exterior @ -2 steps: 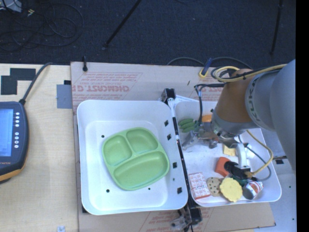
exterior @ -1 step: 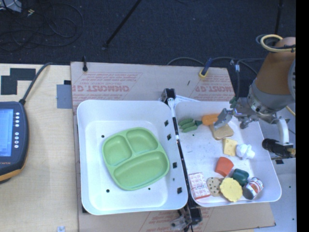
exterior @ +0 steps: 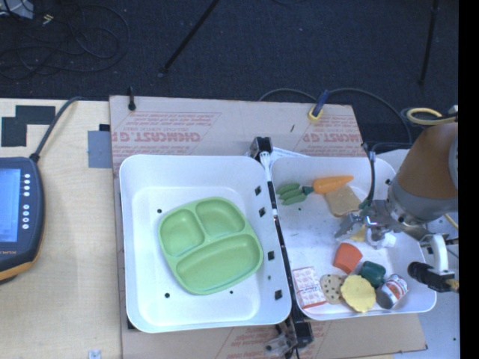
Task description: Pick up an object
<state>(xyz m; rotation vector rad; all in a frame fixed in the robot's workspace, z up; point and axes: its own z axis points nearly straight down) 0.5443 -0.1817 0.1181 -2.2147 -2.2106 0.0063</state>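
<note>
**Two bins, arm low over the right one**

Two shallow white bins sit side by side on a cardboard sheet point(exterior: 224, 126) w/ red print. Left bin point(exterior: 138, 200) has a green divided plate point(exterior: 209, 244), three compartments, lying flat approx. mid-bin, tilted a bit vs. the bin walls. Nothing on the plate.

Right bin point(exterior: 310, 219) carries the small stuff. Toy carrot point(exterior: 331, 183) w/ green top point(exterior: 293, 194) lies near the back wall, top pointing toward the divider. Tan bread slice point(exterior: 344, 200) just in front of the carrot, touching or nearly so. Orange-red block point(exterior: 348, 258) near mid-bin. Along the front wall, L to R: red-and-white packet point(exterior: 305, 284), cookie point(exterior: 331, 286), yellow round item point(exterior: 358, 295), dark green piece point(exterior: 373, 271) just behind it, small can point(exterior: 392, 291) on its side at the front right corner.

Arm point(exterior: 430, 174) comes in from the right, orange band above grey wrist, reaching down into the right bin. Gripper point(exterior: 361, 226) is at mid-bin, between bread slice and orange-red block, close to both. Whether the fingers are spread or closed: can't tell, too small and cluttered w/ metal parts. No obj. seen between them.

Off the bench, a handheld controller point(exterior: 15, 212) w/ lit screen lies on the left table. Cables run across the dark floor behind.
</note>
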